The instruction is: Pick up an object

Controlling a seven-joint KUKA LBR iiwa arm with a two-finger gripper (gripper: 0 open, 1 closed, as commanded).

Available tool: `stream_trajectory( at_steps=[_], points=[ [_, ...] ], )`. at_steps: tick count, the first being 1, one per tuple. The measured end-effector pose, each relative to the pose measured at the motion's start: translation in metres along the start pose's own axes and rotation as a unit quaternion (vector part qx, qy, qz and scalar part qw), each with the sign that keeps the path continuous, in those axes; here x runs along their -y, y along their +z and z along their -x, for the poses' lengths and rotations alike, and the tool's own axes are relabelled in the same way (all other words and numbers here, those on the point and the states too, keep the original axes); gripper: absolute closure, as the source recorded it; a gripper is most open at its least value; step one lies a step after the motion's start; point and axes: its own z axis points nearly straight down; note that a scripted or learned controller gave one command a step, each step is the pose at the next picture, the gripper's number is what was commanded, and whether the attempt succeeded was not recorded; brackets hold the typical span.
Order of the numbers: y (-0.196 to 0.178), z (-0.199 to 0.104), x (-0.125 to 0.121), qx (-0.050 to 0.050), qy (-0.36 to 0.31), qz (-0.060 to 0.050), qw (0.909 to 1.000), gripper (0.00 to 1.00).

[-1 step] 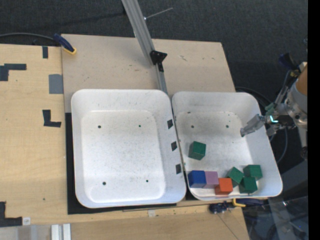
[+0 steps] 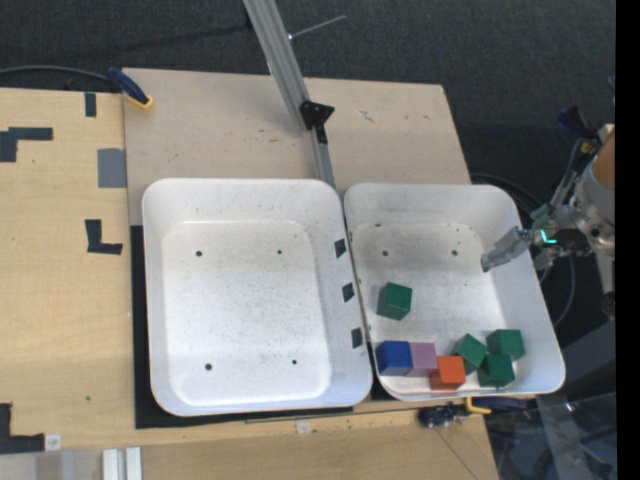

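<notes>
Seemingly empty hand (image 2: 500, 255) over right bin (image 2: 520, 218), green cube (image 2: 395, 300) left below.

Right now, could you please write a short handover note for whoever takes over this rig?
Gripper: over the right bin's right rim, holding nothing that I can see.
Blocks: all in the right bin. One green block sits alone mid-bin; a blue block, purple block, orange block and three more green ones cluster along the near wall.
Done: nothing picked up.
Left: grasp one block; the lone green one looks easiest.

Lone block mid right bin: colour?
Green. The lone block sits apart from the cluster; the camera view shows it clearly.
</notes>
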Motion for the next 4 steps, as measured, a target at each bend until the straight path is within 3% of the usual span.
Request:
stream_trajectory(
  at_steps=[2, 3, 4],
  points=[
    [0.122, 0.003, -0.004, 0.000, 0.001, -0.003, 1.0000, 0.00],
    [0.160, 0.002, -0.003, 0.000, 0.000, -0.001, 1.0000, 0.00],
    [0.148, 0.001, -0.003, 0.000, 0.000, -0.001, 1.0000, 1.00]
  ],
)
